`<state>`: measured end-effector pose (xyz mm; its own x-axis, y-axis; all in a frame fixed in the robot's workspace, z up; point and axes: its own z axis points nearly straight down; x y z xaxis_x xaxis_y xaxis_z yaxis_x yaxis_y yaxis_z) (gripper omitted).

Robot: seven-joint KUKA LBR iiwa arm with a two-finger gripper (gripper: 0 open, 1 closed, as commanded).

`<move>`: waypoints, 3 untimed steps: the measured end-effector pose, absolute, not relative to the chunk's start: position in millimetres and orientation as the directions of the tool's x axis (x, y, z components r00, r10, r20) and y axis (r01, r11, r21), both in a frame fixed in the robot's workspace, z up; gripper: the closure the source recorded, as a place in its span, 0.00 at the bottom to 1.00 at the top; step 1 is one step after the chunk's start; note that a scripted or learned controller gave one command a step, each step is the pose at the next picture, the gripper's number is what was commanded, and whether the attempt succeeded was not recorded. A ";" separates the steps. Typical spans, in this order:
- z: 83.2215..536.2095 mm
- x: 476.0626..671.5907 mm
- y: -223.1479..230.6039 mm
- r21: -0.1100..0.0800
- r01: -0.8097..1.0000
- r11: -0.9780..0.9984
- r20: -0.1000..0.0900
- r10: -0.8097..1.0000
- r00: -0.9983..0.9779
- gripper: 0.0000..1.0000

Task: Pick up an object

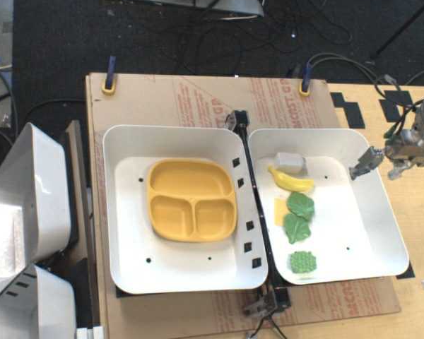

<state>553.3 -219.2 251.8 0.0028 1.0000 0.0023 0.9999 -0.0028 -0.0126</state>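
While nothing is lifted yet, we read the scene from left to right as follows.

Left bin (pixel 127 189): we see a yellow divided tray (pixel 192 199) lying flat near its middle, nothing touching it.

Divider between bins: the two bins sit side by side on the surface (pixel 198 97), and the right bin (pixel 367 217) holds every loose item.

Grey block (pixel 290 161): at about 11 o'clock in the right bin, just above the banana.

Banana (pixel 292 181): lying flat, touching or nearly touching the grey block.

Yellow flat piece (pixel 279 212): at 9 o'clock of the bin's floor, tucked beside the green leafy item (pixel 299 216).

Green bumpy item (pixel 302 262): at about 7 o'clock, on its own, apart from the others.

Gripper (pixel 373 159): at about 2 o'clock over the right bin's rim, well apart from every item; the arm comes in from 3 o'clock.

Fingers: we cannot tell whether they are spread or closed, since the view is too small and dark there; nothing shows between them.

Progress: we judge the task at its start, with no object grasped.

Left to do: reach toward 9 o'clock over the items, descend, close, lift.
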 end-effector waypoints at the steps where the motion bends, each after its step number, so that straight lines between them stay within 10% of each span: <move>1: 259.5 555.8 -218.1 0.000 1.000 0.002 -0.001 1.000 -0.002 0.00; 3: 153.9 551.9 -215.9 -0.004 1.000 -0.002 0.001 1.000 0.002 0.00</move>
<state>551.9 -215.9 153.9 0.0016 1.0000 0.0010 1.0000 -0.0016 -0.0040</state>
